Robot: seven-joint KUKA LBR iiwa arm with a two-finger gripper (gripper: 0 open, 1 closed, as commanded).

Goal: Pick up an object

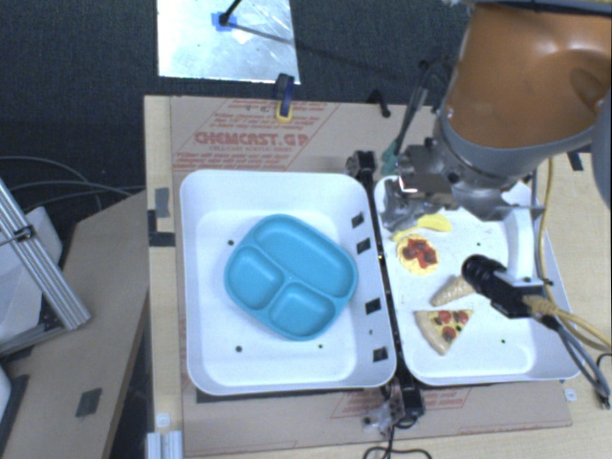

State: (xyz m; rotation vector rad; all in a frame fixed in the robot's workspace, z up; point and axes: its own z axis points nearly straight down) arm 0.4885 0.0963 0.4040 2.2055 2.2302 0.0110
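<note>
The right bin (497, 357) holds several toy food pieces. A small round pizza (418, 252) lies near its left wall, with a yellow piece (435, 223) just behind it. A beige wedge (449, 292) and a pizza slice (444, 327) lie nearer the front. My gripper (404, 191) hangs low over the bin's back left corner, just behind the yellow piece and the round pizza. The grey and orange arm covers the back of this bin. I see nothing held in the gripper.
A blue divided plate (290, 275) lies in the middle of the left bin (206, 352). The wall between the two bins (378, 275) carries black clips. Cardboard (249, 137) lies under the bins, and a shiny sheet (225, 27) sits behind it.
</note>
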